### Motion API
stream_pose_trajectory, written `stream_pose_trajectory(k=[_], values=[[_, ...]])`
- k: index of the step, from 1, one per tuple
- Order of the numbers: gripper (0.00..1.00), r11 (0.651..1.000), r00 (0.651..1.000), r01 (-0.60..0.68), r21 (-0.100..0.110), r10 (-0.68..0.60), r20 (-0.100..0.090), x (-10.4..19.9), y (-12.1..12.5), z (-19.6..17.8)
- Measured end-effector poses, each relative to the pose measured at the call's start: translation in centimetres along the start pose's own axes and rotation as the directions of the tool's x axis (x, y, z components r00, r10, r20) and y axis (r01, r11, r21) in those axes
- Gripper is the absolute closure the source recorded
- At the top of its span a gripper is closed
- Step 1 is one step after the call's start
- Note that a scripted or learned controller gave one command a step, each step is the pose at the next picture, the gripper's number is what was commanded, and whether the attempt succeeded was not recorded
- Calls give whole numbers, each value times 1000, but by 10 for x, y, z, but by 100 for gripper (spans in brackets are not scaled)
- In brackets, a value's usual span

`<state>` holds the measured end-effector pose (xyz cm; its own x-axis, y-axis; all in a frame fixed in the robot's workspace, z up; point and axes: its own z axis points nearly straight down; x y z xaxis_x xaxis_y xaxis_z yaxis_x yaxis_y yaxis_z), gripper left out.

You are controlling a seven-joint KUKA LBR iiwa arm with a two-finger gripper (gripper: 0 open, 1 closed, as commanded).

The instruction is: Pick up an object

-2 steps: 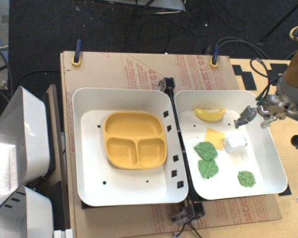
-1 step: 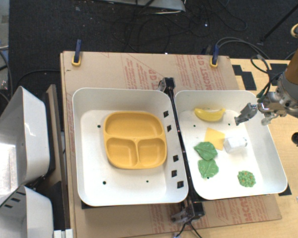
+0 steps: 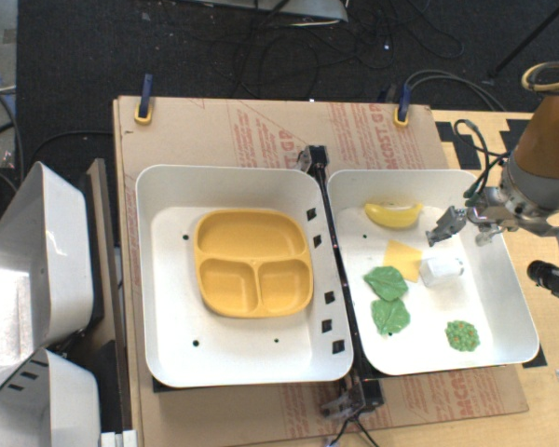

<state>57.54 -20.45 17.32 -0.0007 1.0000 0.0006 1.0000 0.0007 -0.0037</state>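
Looking at the right bin (image 3: 517, 277), you've got several candidates, and the closest to the gripper (image 3: 466, 220) is the small white block (image 3: 442, 270): it lies on the bin floor just to the near-left of the fingertips, i.e. a bit toward the camera and a touch left of where the pincer hangs. Its long axis looks to run roughly left-right w/ a slight tilt, though it's white on white so edges are hard to read. Touching or nearly touching its left side is the yellow wedge (image 3: 403, 258), so approx no spare room on that flank. Farther out: yellow banana-shaped piece (image 3: 393, 214) at the far-left of the bin, two green leaf shapes (image 3: 388, 298) near-left, a green round bit (image 3: 462, 335) near-right. Pincer itself: one dark finger (image 3: 444, 225) sticks out left, another shows right, apart from each other w/ nothing between them, so it's spread and carrying nothing. My read: you need a short shift near-left plus descent, and prob. a wrist turn to span the block's short side. Left bin (image 3: 158, 250) holds a yellow divided tray (image 3: 253, 261), well apart, not relevant.
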Motion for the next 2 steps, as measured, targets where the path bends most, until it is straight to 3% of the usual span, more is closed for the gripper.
stream_pose_trajectory(k=[1,2], values=[[0,1000,1000,-2,2,2,-1,2,-5,62],[0,1000,1000,-1,-3,1,1,2,-4,81]])
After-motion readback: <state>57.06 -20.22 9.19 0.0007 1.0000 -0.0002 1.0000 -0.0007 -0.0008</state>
